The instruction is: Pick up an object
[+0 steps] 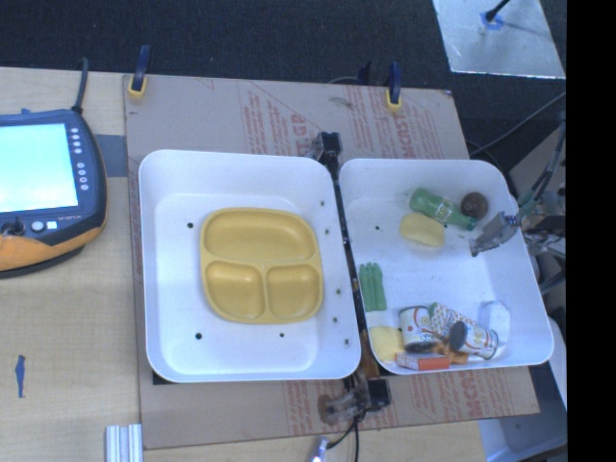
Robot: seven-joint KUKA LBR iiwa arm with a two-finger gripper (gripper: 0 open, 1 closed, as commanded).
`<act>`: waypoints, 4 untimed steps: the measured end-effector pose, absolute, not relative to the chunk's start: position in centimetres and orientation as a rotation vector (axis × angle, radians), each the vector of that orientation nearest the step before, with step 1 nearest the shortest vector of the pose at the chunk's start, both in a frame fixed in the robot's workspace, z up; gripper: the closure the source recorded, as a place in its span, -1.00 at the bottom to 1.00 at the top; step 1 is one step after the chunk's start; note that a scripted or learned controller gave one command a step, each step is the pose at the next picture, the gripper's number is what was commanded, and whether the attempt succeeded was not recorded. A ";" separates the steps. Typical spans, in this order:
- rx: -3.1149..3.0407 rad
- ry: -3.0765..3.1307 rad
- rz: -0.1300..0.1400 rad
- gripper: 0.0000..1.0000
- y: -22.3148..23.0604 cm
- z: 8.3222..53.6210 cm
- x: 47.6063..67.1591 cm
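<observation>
While gripper (493,231) hovers rightward, green bottle (442,209) lies just beside.

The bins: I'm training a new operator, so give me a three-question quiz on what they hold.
1. True or false: the yellow tray lies in the left bin.
2. The green bottle lies in the right bin's A) far part, B) near part?
3. What brown thing sits by the bottle's right end?

Key: 1 true. 2 A. 3 a brown ball.
</observation>
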State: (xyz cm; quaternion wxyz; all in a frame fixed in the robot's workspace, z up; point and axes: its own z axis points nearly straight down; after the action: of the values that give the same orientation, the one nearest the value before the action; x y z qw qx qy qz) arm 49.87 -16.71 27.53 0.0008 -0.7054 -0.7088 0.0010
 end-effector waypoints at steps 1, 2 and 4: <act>-2.211 -2.227 0.007 -1.00 -9.8 18.7 57.7; -2.217 -2.223 0.005 -1.00 -15.5 12.5 63.3; -2.217 -2.224 0.000 -1.00 -21.1 9.2 63.2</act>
State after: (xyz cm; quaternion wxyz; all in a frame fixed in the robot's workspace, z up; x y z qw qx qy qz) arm 63.17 -21.15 9.23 0.0006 -0.7061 -0.7081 -0.0001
